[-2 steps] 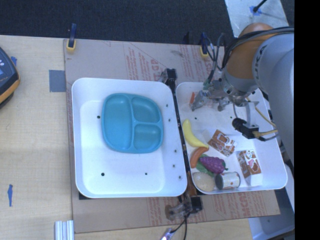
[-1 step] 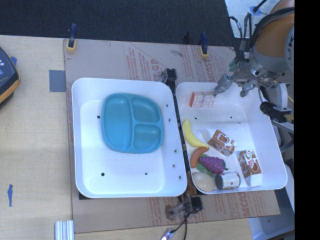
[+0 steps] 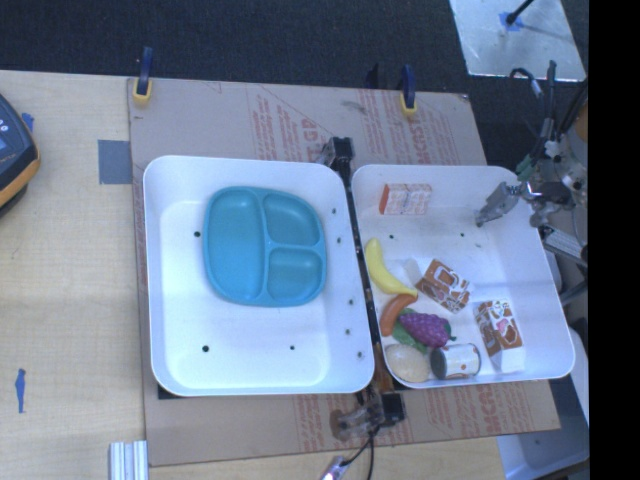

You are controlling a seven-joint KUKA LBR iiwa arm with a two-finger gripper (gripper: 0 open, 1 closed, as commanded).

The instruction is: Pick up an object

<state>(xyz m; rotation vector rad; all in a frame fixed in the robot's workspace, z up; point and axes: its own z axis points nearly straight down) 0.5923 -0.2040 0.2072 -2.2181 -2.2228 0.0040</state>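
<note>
The right bin (image 3: 520,258) holds several small items. An orange and white carton (image 3: 405,199) lies near its far wall. Along the left side lie a yellow banana (image 3: 385,270), an orange carrot (image 3: 396,313) and a purple bunch of grapes (image 3: 425,328). A brown snack packet (image 3: 444,285) sits mid-bin, and a second packet (image 3: 498,328) lies toward the right. A small can (image 3: 458,361) and a pale round piece (image 3: 408,364) rest at the near wall. My gripper (image 3: 497,208) hangs over the bin's far right corner, apart from all of them, with nothing visibly in it.
The left bin (image 3: 170,298) bears a blue divided plate (image 3: 265,245). Both bins sit on a cardboard sheet (image 3: 250,118) clamped to the wooden bench. A yellow and black device (image 3: 12,158) sits at the far left edge.
</note>
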